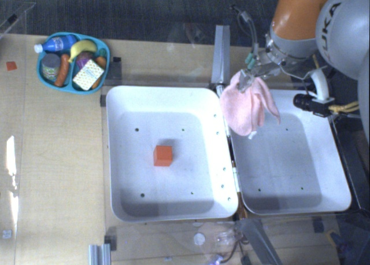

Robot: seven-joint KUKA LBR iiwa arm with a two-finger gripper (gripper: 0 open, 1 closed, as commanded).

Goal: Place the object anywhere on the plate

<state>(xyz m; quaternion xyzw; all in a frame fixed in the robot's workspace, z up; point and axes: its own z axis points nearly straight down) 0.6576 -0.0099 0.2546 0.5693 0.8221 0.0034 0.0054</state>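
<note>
Above right bin [341, 200], claw [250, 78] pinching limp pink cloth [245, 110]

Two bins sit side by side on the bench [58, 159]. The left bin [124, 200] holds a small block [163, 155] near its middle, a little toward the near side. The arm [324, 15] reaches in from the right above the far end of the right bin [324, 194]. At the gripper [250, 78] a cloth [245, 107] hangs over the right bin's far left corner, by the divide between the bins. A tray of toy food [72, 62] lies on the bench behind and left of the left bin
</note>
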